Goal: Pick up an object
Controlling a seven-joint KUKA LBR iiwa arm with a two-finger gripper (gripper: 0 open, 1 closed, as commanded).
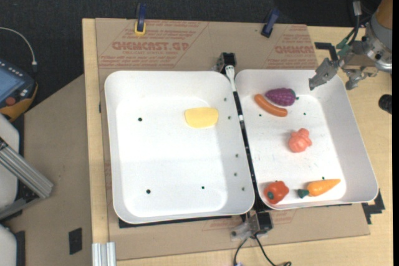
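The right bin (349,134) holds a purple bunch of grapes (280,96) with an orange sausage (270,105) touching its near side. A pink lumpy toy (299,140) sits in the middle. A red pepper (277,191) and a carrot (323,187) lie along the near edge. A flat yellow piece (201,117) lies in the left bin (124,152). My gripper (338,76) hangs over the right bin's far right corner, open, with nothing between its fingers. It is to the right of the grapes and apart from them.
A black divider strip (240,128) runs between the two bins. Blue clamps (140,19) (271,22) hold the cardboard base at the far edge. Cables and wooden parts crowd the upper right behind the arm.
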